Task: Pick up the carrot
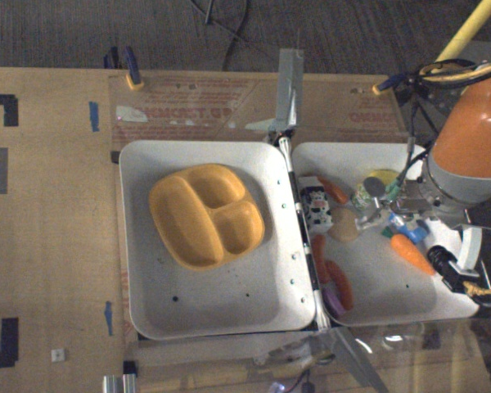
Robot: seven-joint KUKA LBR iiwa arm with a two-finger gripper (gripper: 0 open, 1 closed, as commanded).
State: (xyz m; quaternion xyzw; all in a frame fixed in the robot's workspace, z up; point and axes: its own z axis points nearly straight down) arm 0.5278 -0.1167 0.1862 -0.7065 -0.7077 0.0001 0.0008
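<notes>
Camera view: the carrot (pixel 412 254) lies on the floor of the right bin (pixel 376 301), pointing roughly from ten toward four o'clock, at about four o'clock from the bin's middle. The tool (pixel 390 205) hangs just at eleven o'clock of it, above the clutter near a pale round piece (pixel 344 226); whether it is wide or narrow I cannot tell, since the metal parts blur together. Nothing orange sits in it, so the carrot looks ungrasped. The left bin (pixel 147 301) carries a yellow divided dish (pixel 206 215).

The step in hand appears to be the approach. The next move calls for shifting toward five o'clock, centring over the carrot, and descending across its narrow width.
</notes>
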